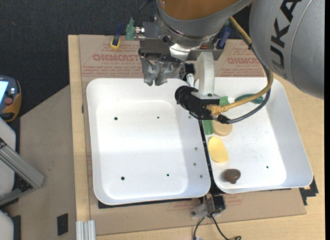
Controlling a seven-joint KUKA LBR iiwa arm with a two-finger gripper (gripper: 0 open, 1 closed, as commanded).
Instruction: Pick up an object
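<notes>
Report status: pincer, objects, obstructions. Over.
Pincer over left bin's far rim. Yellow piece, tan disc, brown lump in right bin, by its left wall. Green stick there, partly hidden.

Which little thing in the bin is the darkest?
The brown lump, lowest in the right bin near its front edge. The yellow oval and the tan disc above it are pale.

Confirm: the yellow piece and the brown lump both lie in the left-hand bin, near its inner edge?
Wrong bin. The camera view shows the yellow piece and the brown lump both in the right-hand bin, near its inner edge.
</notes>
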